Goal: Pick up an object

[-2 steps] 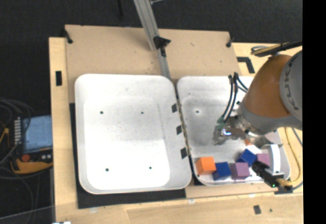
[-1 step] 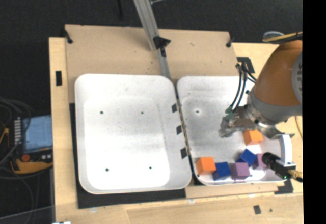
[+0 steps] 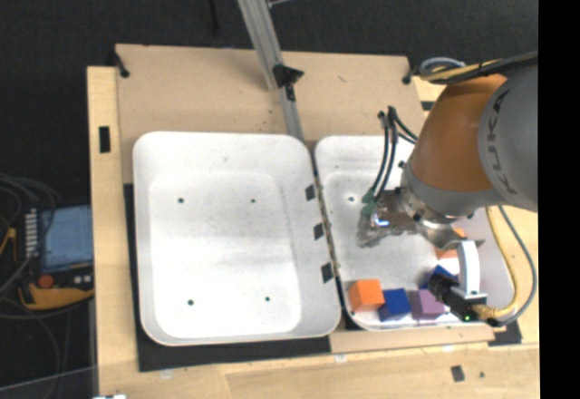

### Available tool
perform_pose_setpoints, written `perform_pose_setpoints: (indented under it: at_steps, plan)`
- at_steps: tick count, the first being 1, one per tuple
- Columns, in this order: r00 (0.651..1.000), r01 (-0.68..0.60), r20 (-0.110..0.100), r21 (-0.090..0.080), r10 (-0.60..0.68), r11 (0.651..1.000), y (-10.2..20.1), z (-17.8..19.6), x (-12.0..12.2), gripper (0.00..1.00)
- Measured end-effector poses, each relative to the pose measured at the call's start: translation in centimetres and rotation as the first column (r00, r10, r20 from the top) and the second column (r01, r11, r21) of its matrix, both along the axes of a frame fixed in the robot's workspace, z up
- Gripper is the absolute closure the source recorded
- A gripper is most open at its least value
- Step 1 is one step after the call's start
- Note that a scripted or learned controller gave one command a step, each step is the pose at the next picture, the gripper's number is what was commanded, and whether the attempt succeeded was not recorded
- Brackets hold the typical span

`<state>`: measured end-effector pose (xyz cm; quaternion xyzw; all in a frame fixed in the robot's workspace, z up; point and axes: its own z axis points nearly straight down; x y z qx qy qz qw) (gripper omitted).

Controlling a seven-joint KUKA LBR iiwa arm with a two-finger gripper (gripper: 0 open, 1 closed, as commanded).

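Observation:
My gripper [image 3: 373,229] hangs low in the right bin [image 3: 349,166], near its left-centre floor, under the orange-banded wrist. At the bin's front edge sit an orange block [image 3: 366,294], a blue block [image 3: 395,304] and a purple block [image 3: 426,304] in a row. A dark blue piece [image 3: 442,275] and a small orange piece [image 3: 448,253] lie farther right, partly behind a white part of the arm. The gripper is behind the orange block, apart from it. The arm hides much of the bin's right side.
The left bin [image 3: 227,234] lies beside the right one, with black clips along the shared wall [image 3: 319,229]. A metal pole [image 3: 258,16] slants up from behind the bins. Cables and a blue box [image 3: 68,238] sit off the bench at left.

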<state>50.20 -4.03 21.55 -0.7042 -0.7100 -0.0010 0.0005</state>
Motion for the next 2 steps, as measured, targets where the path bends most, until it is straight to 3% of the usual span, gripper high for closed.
perform_pose_setpoints:
  at_steps: [2]
  plan:
    - [1.0,0.0,-0.001,0.0,0.0,1.0,11.8,0.0,1.9,1.0]
